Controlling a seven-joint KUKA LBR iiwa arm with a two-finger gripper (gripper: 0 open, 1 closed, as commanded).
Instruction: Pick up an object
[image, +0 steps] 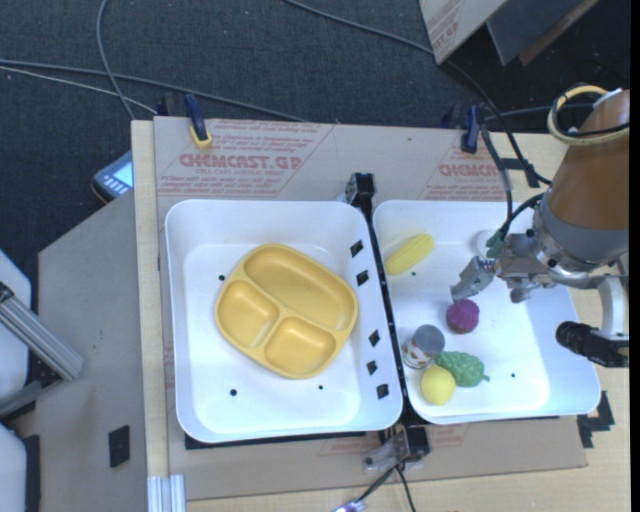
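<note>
Lowest in the right bin (560, 395), nearest the camera, sit a lemon (437, 385), a green toy (462, 367) and a small grey-capped piece (424, 342), bunched together. Just above them lies the purple ball (462, 316), and my gripper (480, 282) hangs right over it, one finger (467, 283) reaching toward it, holding nothing. A corn cob (408, 253) lies further back. Left bin (190, 300) holds a yellow tray (287, 309). By my judgement nothing is lifted yet; closing and raising remain.

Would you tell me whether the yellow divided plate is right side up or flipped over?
Right side up: the yellow divided plate in the left bin shows its three hollow compartments facing the camera.
</note>
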